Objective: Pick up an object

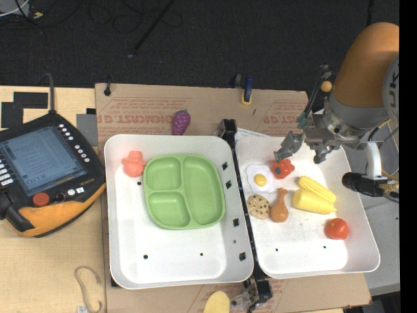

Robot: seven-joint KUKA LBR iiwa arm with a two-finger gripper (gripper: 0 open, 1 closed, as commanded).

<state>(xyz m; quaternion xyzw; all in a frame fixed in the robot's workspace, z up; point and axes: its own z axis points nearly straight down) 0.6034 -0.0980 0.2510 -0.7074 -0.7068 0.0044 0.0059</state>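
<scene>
— How are the jaws point(303, 149) found, and where is the thing to be picked?

— The jaws are seen spread wide open above the far part of the right bin point(365, 253), and nothing is held between them. A small red pepper point(283, 169) lies just below the left finger, beside the fried egg point(260, 178); it is judged to be the likely target.

— What could be spoiled from here?

— The pepper is not centred between the fingers, so it may be pushed aside by the left finger when the arm is lowered, and only air may be closed on. The egg could also be caught together with it, because the two are touching or nearly so. The corn point(314, 195), the chicken leg point(279, 206), the cookie point(258, 206) and the tomato point(337, 228) are lying nearer and should not be disturbed.
</scene>
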